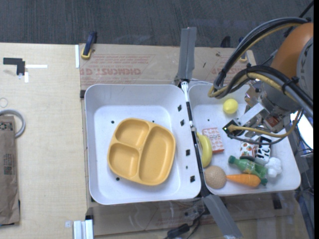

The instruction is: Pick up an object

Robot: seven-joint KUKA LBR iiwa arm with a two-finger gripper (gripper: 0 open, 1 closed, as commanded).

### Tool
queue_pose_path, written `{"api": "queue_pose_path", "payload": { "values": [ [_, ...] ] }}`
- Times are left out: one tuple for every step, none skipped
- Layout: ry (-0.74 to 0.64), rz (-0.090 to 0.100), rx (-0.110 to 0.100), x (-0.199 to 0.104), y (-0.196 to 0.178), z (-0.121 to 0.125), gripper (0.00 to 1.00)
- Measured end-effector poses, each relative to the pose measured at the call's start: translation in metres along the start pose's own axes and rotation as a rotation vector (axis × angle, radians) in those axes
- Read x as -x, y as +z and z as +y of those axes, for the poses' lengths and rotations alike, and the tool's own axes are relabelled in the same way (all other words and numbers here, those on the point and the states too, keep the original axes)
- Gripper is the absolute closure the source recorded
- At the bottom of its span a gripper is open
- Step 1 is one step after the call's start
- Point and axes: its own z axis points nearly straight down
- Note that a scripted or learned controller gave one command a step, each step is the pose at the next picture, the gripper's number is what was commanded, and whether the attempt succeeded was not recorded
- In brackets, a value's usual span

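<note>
Gripper, finger state impossible to tell, low over right bin. Just below: black-and-white toy cow, green bottle, carrot. Lemon beyond; yellow divided plate in left bin.

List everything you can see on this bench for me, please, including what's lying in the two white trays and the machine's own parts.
left bin: 1, white, left of the centre divider
divided plate: 1, yellow, in the left bin
right bin: 1, white, beside the left bin
ball: 1, yellow, upper part of the right bin
small box: 1, red and white, right bin, near its left side
banana: 1, yellow, against the right bin's left wall
round item: 1, tan, right bin's lower left corner
carrot: 1, orange, along the right bin's lower edge
bottle: 1, green, just above the carrot
paper bag: 1, brown, far left of the bench
arm: 1, grey and orange, reaching in from the right
gripper: 1, dark, over the right bin
</note>
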Motion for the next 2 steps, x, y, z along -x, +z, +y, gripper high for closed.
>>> {"api": "queue_pose_path", "payload": {
  "values": [
    [-0.009, 0.0, 0.001, -0.019, -0.037, -0.049, 1.0],
    [0.003, -0.002, 0.0, -0.039, -0.002, -0.069, 1.0]
  ]
}}
